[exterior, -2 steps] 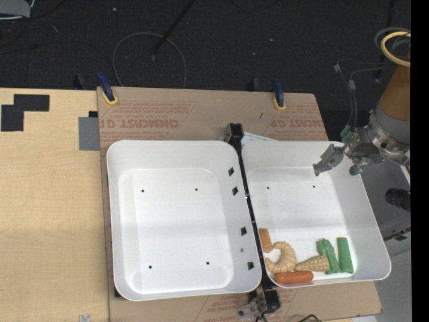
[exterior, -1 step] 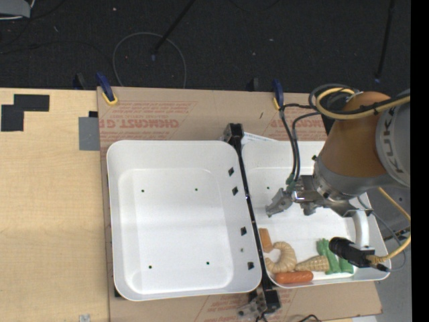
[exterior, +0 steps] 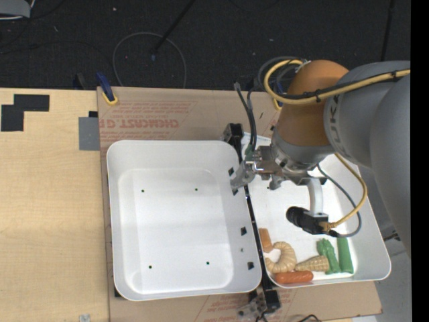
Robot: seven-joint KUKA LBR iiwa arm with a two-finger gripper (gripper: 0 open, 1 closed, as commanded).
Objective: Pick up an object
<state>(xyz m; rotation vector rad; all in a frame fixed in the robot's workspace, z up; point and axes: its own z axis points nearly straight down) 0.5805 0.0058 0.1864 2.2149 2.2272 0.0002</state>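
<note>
Several toy foods lie in the near corner of the right bin (exterior: 375,263): a small orange piece (exterior: 265,237), a beige curled piece (exterior: 284,253), an orange-red sausage shape (exterior: 293,278), a beige cone (exterior: 312,263) and two green sticks (exterior: 335,254). My gripper (exterior: 245,169) hangs at the far left of the right bin, close to the wall shared with the left bin. It is well above and behind the food pile. Nothing is visibly held in it.
The left bin (exterior: 117,180) sits beside the right one on brown cardboard (exterior: 167,116). A black strip with clips (exterior: 249,227) runs between the bins. The grey arm (exterior: 375,133) covers the far right of the right bin. A pale wooden bench top (exterior: 47,206) lies to the left.
</note>
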